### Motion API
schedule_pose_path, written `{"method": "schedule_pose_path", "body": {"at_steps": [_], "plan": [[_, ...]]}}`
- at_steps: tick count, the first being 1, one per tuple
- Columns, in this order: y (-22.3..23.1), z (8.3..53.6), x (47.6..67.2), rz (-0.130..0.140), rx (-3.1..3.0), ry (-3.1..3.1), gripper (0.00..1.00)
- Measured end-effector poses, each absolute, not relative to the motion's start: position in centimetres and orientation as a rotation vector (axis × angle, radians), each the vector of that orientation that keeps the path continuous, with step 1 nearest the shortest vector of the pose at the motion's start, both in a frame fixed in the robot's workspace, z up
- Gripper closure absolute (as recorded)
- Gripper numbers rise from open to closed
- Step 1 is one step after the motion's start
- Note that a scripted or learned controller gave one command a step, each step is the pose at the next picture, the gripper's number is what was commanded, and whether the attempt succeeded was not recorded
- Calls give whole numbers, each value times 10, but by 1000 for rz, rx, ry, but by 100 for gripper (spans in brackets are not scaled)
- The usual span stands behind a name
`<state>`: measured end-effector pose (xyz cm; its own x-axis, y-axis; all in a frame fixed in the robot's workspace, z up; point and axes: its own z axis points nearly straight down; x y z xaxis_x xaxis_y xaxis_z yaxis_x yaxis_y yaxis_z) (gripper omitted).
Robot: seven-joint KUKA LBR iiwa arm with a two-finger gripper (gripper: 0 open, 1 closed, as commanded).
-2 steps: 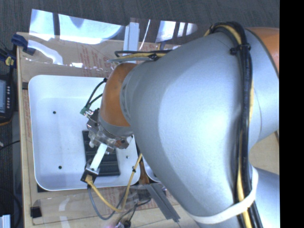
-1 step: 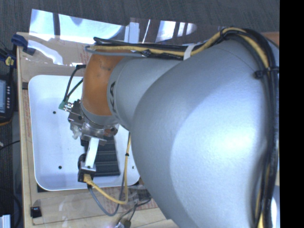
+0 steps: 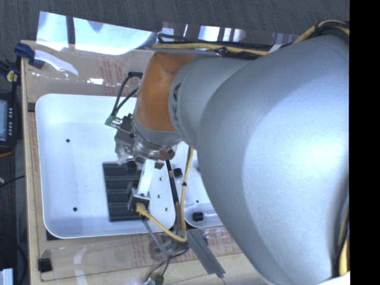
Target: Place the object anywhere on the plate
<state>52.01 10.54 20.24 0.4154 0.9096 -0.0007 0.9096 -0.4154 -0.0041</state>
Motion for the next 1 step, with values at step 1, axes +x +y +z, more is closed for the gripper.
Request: {"method": "schedule_pose_path", "body": {"at_steps": [1], "plan": [[88, 190, 571, 8, -2720, -1567, 100]]}}
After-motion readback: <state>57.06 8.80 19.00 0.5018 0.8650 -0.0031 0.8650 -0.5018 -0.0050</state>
